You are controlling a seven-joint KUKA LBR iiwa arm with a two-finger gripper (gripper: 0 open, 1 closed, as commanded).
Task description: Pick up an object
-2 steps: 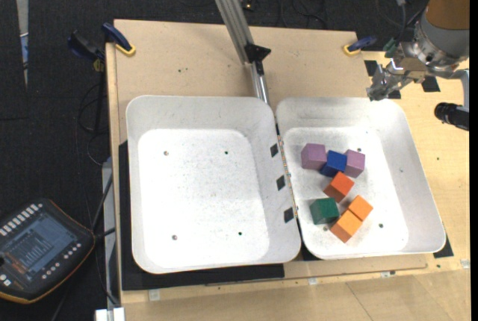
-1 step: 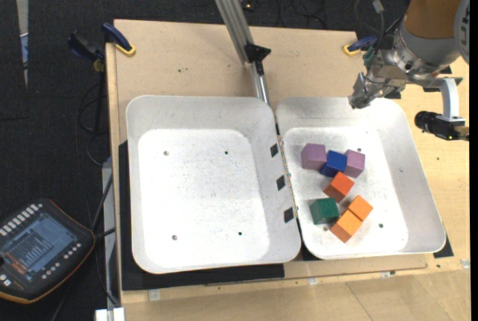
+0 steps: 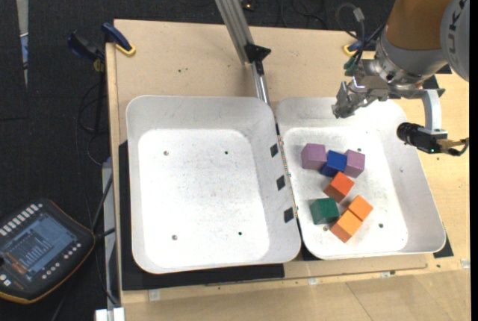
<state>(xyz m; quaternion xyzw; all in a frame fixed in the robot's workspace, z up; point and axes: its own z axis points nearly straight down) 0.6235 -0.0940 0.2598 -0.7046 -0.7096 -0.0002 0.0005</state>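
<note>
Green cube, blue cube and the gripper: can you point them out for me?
green cube (image 3: 324, 210), camera view, on its top face.
blue cube (image 3: 337, 161), camera view, on its top face.
gripper (image 3: 345, 107), camera view, at its tip over the right bin's far edge.

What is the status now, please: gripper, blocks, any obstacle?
Gripper above right bin far edge, nothing visible in it. Blocks clustered in bin, purple block nearest. Path clear.

Arm (image 3: 429, 10): reaches in from the right, orange band above the wrist.
Gripper (image 3: 345, 107): points down and left.
</note>
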